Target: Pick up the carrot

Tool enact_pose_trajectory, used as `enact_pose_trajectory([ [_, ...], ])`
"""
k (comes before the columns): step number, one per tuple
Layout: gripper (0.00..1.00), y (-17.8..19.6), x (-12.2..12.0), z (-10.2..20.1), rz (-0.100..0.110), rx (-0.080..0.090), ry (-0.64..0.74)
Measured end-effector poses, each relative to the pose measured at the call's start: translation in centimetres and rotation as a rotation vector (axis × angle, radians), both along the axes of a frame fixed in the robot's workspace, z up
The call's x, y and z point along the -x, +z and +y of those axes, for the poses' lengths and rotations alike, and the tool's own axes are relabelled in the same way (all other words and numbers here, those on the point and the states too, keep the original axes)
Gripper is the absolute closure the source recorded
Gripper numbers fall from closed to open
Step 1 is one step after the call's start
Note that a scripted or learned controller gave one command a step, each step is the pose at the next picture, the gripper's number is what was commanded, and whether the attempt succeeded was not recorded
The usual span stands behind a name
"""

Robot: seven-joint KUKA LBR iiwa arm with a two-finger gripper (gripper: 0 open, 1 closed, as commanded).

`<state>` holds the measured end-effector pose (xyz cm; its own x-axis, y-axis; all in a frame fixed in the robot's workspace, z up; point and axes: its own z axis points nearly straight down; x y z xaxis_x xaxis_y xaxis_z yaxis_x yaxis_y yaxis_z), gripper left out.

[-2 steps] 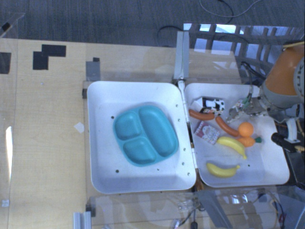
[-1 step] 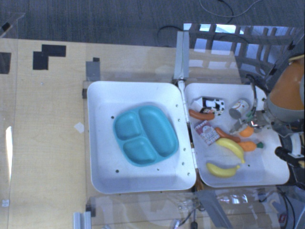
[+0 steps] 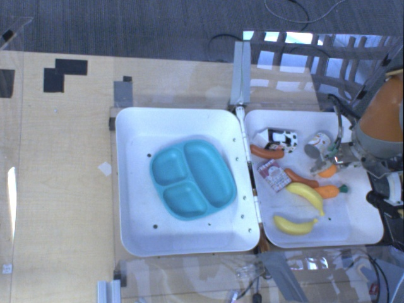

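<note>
Camera view: two white bins, left bin [image 3: 126,169] and right bin [image 3: 366,232].
Carrot [image 3: 315,185]: lower middle of the right bin, touching the upper banana [image 3: 307,196].
Crowding it: second banana [image 3: 295,225] below, sausage [image 3: 267,151], red packet [image 3: 273,175], cow toy [image 3: 281,138].
Gripper [image 3: 325,160]: right of frame, just above the carrot; cannot tell its state.
Counts: two bananas, one carrot, one blue divided plate [image 3: 191,178] in the left bin.

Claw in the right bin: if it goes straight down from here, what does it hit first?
Probably the carrot lying just beneath the claw, with a banana right beside it. Height above them is unclear from this slanted view.
</note>
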<state>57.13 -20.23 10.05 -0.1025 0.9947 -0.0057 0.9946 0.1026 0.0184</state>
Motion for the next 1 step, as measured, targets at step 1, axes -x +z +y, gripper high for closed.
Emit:
enact_pose_trajectory([
  [1, 1.0, 11.44, -2.31, 6.02, 0.011, -0.003, -0.015],
])
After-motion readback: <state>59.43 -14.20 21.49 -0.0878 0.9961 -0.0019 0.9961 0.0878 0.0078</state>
